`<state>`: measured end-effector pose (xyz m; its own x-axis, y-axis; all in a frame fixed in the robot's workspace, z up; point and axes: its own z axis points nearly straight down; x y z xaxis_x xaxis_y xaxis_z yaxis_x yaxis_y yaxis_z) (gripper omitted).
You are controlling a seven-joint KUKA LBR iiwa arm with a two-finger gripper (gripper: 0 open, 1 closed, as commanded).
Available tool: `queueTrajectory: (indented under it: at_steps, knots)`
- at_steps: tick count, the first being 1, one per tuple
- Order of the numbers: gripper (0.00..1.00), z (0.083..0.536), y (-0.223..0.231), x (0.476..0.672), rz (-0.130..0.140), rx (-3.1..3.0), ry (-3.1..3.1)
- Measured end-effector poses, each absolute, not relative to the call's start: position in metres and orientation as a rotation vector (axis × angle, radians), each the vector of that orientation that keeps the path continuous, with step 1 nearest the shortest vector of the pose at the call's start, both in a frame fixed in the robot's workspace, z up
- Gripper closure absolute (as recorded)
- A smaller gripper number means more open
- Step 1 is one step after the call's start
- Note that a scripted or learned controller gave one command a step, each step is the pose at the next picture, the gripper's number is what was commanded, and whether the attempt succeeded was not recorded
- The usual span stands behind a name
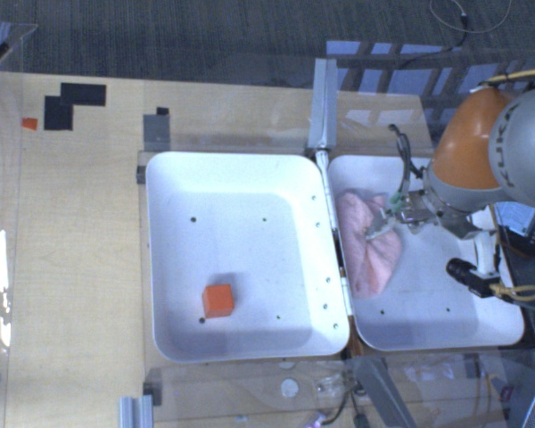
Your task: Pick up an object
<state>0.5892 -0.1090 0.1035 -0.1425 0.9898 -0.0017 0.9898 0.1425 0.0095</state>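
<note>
An orange block (pixel 218 300) is seen lying in the lower left of the left bin (pixel 250 181), well apart from the arm. In the right bin (pixel 446 328), a pink cloth (pixel 367 243) is spread against the left wall. The gripper (pixel 383 226) is lowered at the cloth's upper right edge; whether the fingers are spread or pinching cannot be told, as they appear small and blurred. Black and orange markers are seen on the desk (pixel 71 266) at the upper left.
</note>
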Motion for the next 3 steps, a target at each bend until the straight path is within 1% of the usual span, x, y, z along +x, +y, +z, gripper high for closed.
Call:
queueTrajectory:
  at_steps: [1,2,3]
  knots:
    - [0.00,0.095,-0.096,0.580,0.023,1.933,2.440]
    - [0.00,0.095,-0.094,0.567,0.029,1.999,2.387]
    - [1.00,0.105,-0.091,0.570,0.038,1.993,2.392]
